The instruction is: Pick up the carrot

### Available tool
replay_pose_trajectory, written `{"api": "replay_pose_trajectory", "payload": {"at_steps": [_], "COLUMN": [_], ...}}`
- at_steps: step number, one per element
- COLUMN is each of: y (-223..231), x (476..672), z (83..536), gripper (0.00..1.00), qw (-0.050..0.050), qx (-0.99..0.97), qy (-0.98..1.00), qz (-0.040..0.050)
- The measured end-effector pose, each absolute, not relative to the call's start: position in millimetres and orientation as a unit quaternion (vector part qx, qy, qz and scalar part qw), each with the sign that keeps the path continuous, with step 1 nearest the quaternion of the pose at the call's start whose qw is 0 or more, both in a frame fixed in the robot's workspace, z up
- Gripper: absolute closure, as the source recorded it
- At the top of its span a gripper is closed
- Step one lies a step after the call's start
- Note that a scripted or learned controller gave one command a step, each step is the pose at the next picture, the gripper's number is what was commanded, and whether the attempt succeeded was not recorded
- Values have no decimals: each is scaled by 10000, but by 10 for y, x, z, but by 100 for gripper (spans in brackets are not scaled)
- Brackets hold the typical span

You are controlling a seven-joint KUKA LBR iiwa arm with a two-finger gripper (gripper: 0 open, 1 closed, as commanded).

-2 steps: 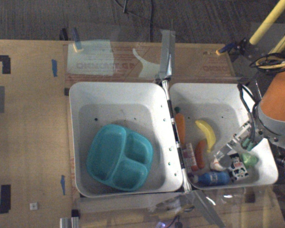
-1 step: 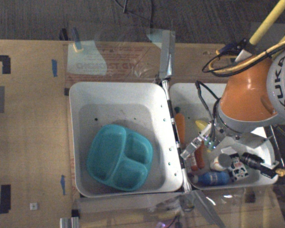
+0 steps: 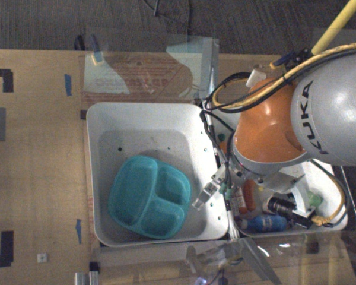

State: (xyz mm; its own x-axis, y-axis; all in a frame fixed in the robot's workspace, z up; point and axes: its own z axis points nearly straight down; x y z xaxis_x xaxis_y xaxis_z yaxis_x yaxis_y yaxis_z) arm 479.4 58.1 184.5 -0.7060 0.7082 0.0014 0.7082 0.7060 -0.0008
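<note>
Two white bins sit side by side on your wooden bench [image 3: 35,159], and the arm [image 3: 320,111] covers most of the right bin [image 3: 308,230]. The carrot [image 3: 247,196] shows as a short reddish-orange strip in that right bin, close to the wall shared with the left bin [image 3: 98,159], lying directly under the wrist with much of it hidden. The gripper [image 3: 206,195] hangs just to the carrot's left, over the right edge of the left bin and apart from the carrot; you cannot tell from this angle whether its jaws are apart or together, and nothing can be seen between them. A blue object [image 3: 267,223] lies near the carrot, against the right bin's front wall, and a small green piece [image 3: 313,199] sits further to the right. Your left bin holds a teal divided plate [image 3: 149,196], tilted across its floor, near the gripper without touching it. Dark cables [image 3: 225,94] loop over the back corner between the bins.
</note>
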Motion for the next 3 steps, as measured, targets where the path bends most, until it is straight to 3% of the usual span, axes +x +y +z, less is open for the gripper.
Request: {"api": "replay_pose_trajectory", "payload": {"at_steps": [1,2,3], "y": [-95,71,-627], "x": [4802,4797,4802], "z": [1906,1846,1848], "gripper": [0,0,0], "qw": [-5,3,-20], "qx": [-1900,-1752,-2344], "qy": [-9818,-9845,-9721], "qz": [-3,-3,-3]}}
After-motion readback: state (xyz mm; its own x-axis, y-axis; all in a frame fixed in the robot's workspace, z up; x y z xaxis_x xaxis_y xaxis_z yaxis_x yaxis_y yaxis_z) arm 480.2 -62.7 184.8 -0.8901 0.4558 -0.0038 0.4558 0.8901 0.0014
